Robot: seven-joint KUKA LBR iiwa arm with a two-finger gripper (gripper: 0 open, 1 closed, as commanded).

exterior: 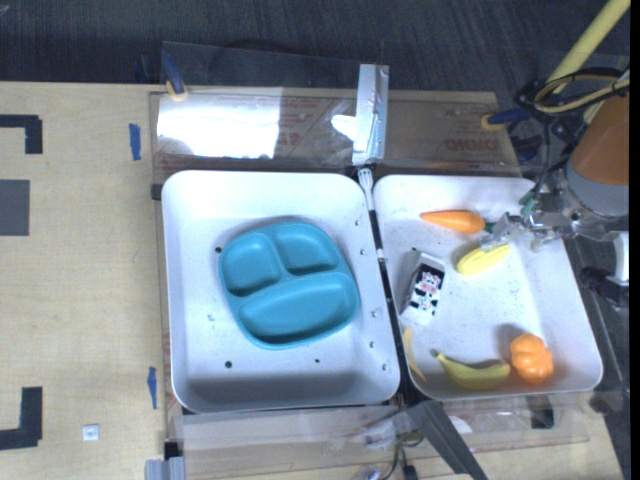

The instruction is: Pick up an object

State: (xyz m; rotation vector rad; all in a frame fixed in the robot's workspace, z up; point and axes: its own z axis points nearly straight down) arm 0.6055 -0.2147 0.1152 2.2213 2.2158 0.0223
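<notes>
My gripper hangs over the far right corner of the right bin, with my grey wrist and its orange band behind it at the right edge of the view. I cannot tell how the gripper stands; it is small and tangled with metal parts there. Just to its left lies a carrot, its green end pointing toward me, close by but I cannot tell if it touches. Just below and left of the gripper sits a yellow corn cob, tilted. Farther left and nearer the camera is a small black-and-white carton, lying beside the wall between the bins. Well toward the near edge from my gripper rests a small orange pumpkin, touching the end of a banana that curves along the near wall. Across the divider, well to my left, the left bin holds a blue divided plate with three compartments.
</notes>
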